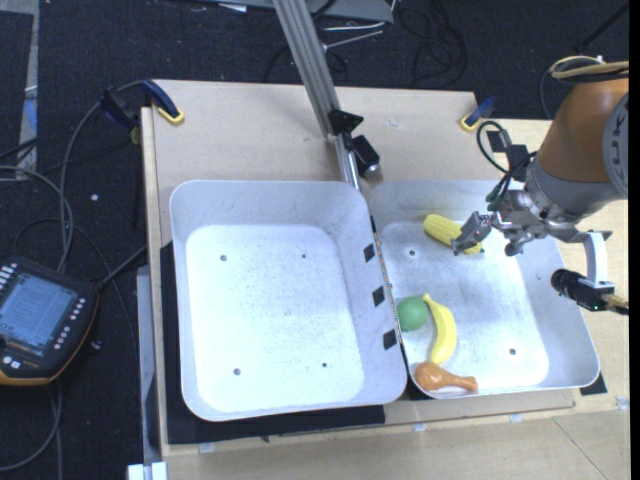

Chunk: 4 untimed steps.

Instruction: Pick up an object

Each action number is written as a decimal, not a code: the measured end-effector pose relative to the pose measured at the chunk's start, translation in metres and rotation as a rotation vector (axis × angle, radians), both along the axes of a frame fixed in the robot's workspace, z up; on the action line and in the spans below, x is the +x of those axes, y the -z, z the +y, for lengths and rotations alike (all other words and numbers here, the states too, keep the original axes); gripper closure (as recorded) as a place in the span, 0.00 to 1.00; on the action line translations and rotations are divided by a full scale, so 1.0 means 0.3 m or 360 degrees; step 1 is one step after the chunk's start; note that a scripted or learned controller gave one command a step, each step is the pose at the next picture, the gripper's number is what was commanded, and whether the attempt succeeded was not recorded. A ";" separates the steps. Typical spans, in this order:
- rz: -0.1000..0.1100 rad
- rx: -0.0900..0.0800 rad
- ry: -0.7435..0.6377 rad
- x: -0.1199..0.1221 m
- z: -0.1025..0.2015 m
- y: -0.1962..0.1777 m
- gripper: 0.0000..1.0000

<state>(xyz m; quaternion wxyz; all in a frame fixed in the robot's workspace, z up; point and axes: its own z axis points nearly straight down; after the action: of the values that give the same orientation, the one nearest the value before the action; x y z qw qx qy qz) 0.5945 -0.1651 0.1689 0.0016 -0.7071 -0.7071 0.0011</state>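
Desk (250, 138), pale wood, fills the middle of the frame; dark floor with cables around it. Two shallow white bins side by side on it: left bin (200, 208) toward centre-left, right bin (560, 368) toward centre-right, their inner edges overlapping slightly.

Arm enters from the right edge, orange band at upper right. Gripper (490, 233) sits low over the upper part of the right bin. Fingers look spread apart, dark tips either side of the gap, nothing visibly between them. One tip is touching or just beside the right end of a yellow corn cob (440, 229); contact unclear.

Corn cob lies near the bin's upper wall, tilted, left of the gripper.

Lower left of the right bin: green ball (411, 314), touching a yellow banana (443, 333) that curves down to its right. Just below, by the bin's lower rim, an orange gourd-shaped piece (442, 377).

Grey metal pole (310, 58) slants from top centre down to the bins' junction. Handheld pendant (35, 318) on the floor at far left.
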 end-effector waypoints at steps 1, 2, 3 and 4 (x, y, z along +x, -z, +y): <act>0.0000 0.0000 0.0000 -0.010 -0.006 0.143 0.00; -0.0007 -0.0001 0.0000 -0.006 -0.007 0.102 1.00; -0.0014 -0.0003 0.0001 -0.013 -0.029 -0.099 1.00; -0.0008 -0.0001 0.0000 -0.012 -0.029 -0.161 1.00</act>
<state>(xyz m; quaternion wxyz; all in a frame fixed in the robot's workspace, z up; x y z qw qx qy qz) 0.5908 -0.1738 0.2172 -0.0006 -0.7071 -0.7072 -0.0004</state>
